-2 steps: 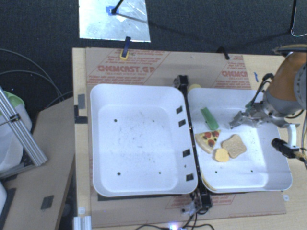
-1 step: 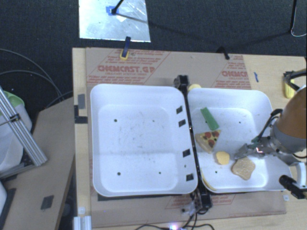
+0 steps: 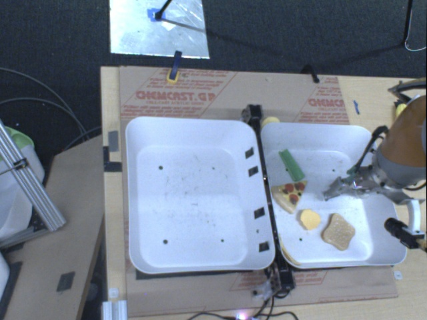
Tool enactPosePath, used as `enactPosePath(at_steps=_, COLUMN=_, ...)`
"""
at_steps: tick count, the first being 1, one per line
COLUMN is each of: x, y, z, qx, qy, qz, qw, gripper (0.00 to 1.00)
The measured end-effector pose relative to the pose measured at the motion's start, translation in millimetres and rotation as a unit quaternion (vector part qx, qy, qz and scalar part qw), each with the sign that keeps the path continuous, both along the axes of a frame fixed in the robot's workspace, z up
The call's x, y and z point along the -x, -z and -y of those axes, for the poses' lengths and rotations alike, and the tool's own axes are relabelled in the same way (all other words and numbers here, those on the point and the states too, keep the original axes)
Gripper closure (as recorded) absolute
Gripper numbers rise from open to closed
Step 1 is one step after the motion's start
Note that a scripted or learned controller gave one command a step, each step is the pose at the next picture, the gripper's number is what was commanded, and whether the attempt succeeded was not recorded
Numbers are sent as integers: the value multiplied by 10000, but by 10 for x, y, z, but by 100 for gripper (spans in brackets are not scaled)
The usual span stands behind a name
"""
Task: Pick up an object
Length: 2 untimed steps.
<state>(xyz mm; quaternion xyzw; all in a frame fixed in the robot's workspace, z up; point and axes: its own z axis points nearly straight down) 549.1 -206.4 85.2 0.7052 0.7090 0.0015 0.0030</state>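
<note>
Arm: the grey arm [image 3: 403, 155] is reaching in from the right over the right bin [image 3: 320, 142].
End effector: the end effector [image 3: 333, 191] is hovering mid-bin; its opening cannot be told, and nothing is showing in its grip.
Objects: a green stick [image 3: 291, 165], pizza slice [image 3: 289, 195], yellow disc [image 3: 309, 219] and toast piece [image 3: 339, 232] are lying in the right bin's left and near parts.
Left bin: the left bin [image 3: 193, 195] is sitting alongside on the table [image 3: 220, 89].
Advice: it is likely best centring over one separate piece, such as the toast, before descending.

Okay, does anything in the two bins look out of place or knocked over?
Nothing stands out. In the right bin the green piece, pizza slice, yellow round piece and toast all lie flat and apart. The gripper hangs over that bin beside them.
</note>
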Motion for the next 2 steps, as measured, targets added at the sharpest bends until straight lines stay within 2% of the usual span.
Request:
enactPosePath(at_steps=1, x=608, y=3, z=-498, qx=-30, qy=16, qz=-54, qw=10000, gripper=0)
enactPosePath(at_steps=2, x=138, y=-444, z=-405, qx=1, qy=2, qz=2, qw=10000, gripper=0)
